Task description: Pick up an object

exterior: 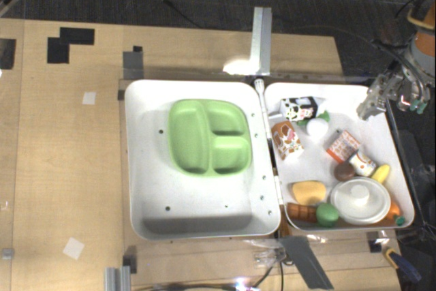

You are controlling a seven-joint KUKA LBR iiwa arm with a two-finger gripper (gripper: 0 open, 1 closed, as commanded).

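Objects crowd the right bin [392, 146]; green divided tray [208, 136] sits in left bin [139, 174]. Pincer [373, 105] hovers at right bin's far-right corner, holding nothing; can't tell its spread.

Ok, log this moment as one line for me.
tool: over right bin's far right corner, nothing held | green tray: in left bin | pick: not yet done

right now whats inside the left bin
A green divided tray lies inside the left bin, roughly centred, its compartments holding nothing visible. Whatever lies beneath the tray is covered. The gripper hovers by the right bin's far corner.
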